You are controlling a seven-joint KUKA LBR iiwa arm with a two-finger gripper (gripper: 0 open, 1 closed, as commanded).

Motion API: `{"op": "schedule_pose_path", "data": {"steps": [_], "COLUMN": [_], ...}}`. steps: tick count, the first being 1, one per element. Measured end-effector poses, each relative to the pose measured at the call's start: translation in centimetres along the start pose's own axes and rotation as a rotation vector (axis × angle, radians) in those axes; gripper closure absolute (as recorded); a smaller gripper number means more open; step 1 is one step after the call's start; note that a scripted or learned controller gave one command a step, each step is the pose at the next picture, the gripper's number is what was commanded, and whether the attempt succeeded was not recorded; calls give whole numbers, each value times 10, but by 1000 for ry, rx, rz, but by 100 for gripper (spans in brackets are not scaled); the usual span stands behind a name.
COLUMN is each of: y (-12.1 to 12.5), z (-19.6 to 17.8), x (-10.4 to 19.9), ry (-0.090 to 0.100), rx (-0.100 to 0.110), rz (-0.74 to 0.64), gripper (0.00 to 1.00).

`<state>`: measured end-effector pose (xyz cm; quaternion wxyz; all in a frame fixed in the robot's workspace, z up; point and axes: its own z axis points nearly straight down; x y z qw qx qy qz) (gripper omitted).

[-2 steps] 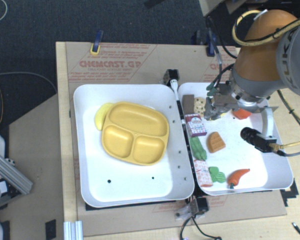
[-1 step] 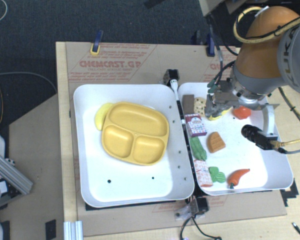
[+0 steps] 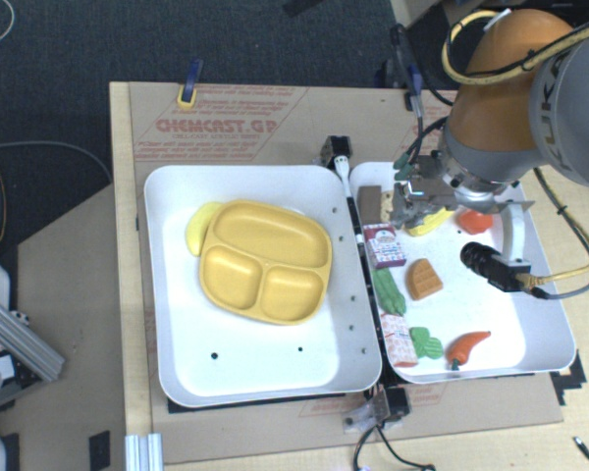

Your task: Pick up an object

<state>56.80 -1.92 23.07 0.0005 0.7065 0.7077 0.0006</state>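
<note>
Hovering above the right shallow white bin, the metal two-finger gripper touches a glossy yellow banana-shaped toy; grip state unclear.

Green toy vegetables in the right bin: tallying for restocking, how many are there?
2. A long green toy vegetable lies along the left wall of the right white bin; a small leafy green one sits nearer the front. The arm may hide others.
</note>
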Motion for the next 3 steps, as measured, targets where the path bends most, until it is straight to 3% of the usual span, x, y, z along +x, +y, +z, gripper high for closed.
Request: {"op": "schedule_pose_path", "data": {"steps": [2, 3], "y": [-6, -3], "z": [15, -4], "x": [-10, -12], "ry": [0, 0], "rx": [4, -1], "rz": [2, 2], "gripper": [100, 100]}}
